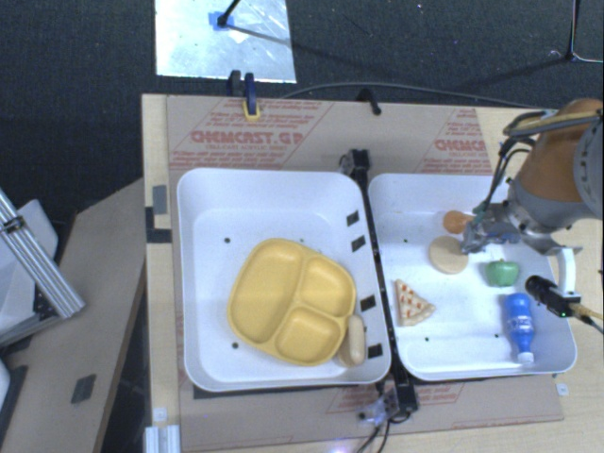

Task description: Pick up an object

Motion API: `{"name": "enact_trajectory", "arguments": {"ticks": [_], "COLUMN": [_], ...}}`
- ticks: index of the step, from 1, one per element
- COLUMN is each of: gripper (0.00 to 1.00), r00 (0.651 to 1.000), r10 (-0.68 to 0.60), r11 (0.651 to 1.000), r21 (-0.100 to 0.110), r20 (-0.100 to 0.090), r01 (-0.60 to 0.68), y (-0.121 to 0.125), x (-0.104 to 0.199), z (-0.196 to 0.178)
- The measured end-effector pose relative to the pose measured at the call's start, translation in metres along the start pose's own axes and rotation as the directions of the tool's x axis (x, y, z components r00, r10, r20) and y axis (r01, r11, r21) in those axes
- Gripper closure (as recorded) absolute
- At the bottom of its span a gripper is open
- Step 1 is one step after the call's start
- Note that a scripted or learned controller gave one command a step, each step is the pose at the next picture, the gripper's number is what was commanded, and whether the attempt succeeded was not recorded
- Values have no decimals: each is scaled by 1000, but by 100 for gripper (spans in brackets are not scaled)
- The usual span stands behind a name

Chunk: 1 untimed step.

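In the right bin (415, 206), my gripper (475, 240) hangs low over the upper middle, reaching in from the right. It sits between a small orange piece (456, 221) just to its upper left and a tan round disc (447, 256) just to its lower left. A green apple-like object (502, 273) lies right below the gripper's wrist. A pizza slice (411, 303) rests near the bin's left wall and a blue bottle (518, 327) lies at the lower right. I see nothing between the gripper and the bin floor.
The left bin (217, 206) holds a yellow divided plate (293, 300) and a pale bread-like roll (355, 340) by its lower right corner. A black divider (370, 253) separates the bins. The grey and orange arm (557, 173) covers the right bin's upper right.
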State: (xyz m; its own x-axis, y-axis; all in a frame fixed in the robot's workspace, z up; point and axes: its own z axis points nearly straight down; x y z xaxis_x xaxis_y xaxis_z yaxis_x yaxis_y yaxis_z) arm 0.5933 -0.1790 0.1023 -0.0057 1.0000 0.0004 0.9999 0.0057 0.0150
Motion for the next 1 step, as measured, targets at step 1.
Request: {"name": "enact_trajectory", "arguments": {"ticks": [1], "gripper": [100], "r00": [1000], "r10": [0], "r11": [1000], "r21": [8], "r20": [3], "r01": [0], "y": [5], "x": [-1], "z": [-64]}}
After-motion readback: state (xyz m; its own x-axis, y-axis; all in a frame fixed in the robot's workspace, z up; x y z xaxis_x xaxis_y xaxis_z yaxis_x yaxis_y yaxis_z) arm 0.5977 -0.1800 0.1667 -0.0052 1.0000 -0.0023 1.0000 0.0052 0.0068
